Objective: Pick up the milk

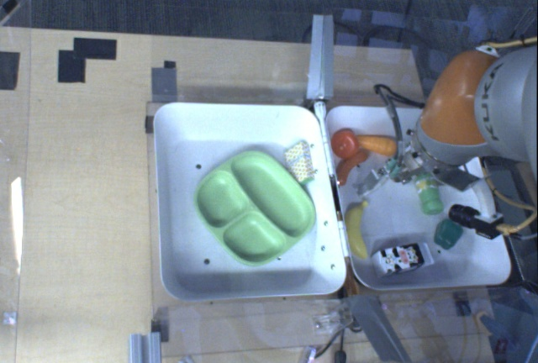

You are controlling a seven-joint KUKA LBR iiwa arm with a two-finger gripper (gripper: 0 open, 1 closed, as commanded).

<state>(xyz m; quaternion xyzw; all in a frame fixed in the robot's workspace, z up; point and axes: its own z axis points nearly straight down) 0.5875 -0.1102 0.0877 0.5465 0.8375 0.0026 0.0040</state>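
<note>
Two white bins sit side by side on the wooden bench, and the banana [356, 231] in the right bin [496, 269] serves as the landmark. It lies against that bin's left wall, yellow and slightly curved. Just right of the banana and a little toward the front, a small dark carton with white and red print, which looks like the milk [401, 257], lies flat on the bin floor, apart from everything else. Behind the banana, near the back left corner, rests a red tomato [343, 141] with an orange carrot [377, 145] touching its right side. Right of the banana, past the middle of the bin, is a light green bottle [430, 198], and further right and slightly forward sits a darker green cup-like item [447, 234].

The gripper [395, 172] hovers behind and to the right of the banana, between the carrot and the light green bottle, well apart from the milk. Whether its grasp is open or closed cannot be told from this angle; nothing is visibly held.

Left of the banana, across the dividing wall, the left bin [176, 269] holds a green divided plate [255, 206] and a small patterned packet [300, 160] at the plate's back right edge.
</note>
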